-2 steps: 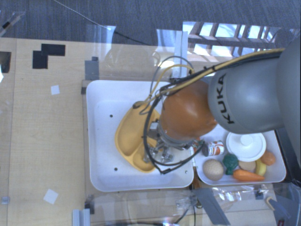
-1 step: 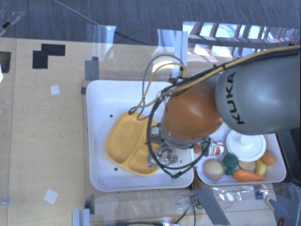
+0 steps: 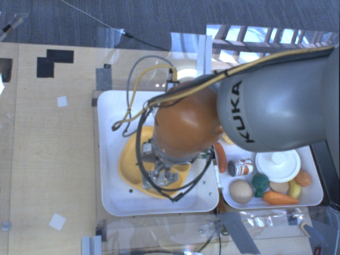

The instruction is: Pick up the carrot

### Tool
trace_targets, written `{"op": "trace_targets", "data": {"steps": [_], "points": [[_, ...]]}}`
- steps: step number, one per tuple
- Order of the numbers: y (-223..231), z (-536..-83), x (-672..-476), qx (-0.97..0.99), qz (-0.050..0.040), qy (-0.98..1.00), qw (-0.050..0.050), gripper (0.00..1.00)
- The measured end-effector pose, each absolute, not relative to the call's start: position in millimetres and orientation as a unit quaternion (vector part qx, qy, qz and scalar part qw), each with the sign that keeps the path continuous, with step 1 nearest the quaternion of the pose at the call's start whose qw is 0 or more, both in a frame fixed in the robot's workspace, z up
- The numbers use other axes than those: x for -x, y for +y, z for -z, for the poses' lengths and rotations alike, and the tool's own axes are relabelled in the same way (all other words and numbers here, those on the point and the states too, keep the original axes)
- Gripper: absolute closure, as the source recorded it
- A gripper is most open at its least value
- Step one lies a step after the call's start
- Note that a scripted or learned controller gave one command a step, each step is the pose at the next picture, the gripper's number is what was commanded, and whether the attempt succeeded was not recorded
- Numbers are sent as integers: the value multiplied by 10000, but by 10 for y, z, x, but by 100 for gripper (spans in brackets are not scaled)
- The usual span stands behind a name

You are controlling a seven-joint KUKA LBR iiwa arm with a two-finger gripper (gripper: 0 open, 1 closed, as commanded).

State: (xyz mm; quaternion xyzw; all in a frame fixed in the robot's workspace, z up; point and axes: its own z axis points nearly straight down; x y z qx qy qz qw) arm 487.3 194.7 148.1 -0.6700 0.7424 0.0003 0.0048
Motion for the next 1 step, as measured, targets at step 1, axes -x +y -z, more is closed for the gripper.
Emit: {"op": "trace_targets", "data": {"steps": [1], "points": [[2339,-1657,-4871,7294,-5,6841,41,100]]}}
